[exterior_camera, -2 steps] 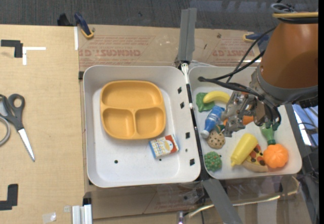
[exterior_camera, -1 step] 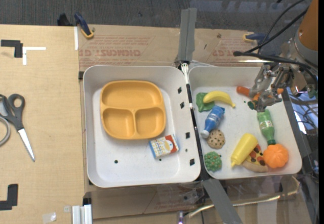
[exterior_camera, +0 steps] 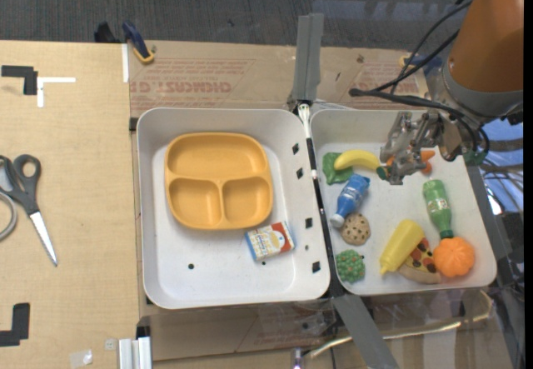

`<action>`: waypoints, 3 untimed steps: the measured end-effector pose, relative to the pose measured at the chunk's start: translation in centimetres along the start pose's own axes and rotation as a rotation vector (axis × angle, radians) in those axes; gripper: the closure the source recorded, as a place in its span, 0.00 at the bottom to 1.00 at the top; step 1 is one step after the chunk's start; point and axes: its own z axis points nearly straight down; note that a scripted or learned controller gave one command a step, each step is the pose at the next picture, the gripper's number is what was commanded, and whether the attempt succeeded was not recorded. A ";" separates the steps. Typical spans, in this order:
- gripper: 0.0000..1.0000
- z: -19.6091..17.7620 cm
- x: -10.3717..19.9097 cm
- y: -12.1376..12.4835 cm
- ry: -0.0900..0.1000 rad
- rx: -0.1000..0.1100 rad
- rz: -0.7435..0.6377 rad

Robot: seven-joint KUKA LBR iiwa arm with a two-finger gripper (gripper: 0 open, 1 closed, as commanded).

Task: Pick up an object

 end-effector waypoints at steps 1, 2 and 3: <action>1.00 3.2 6.9 -1.6 0.001 0.001 -0.115; 1.00 1.4 -3.9 0.7 -0.003 0.000 -0.102; 1.00 9.1 -1.0 1.1 -0.001 0.001 -0.135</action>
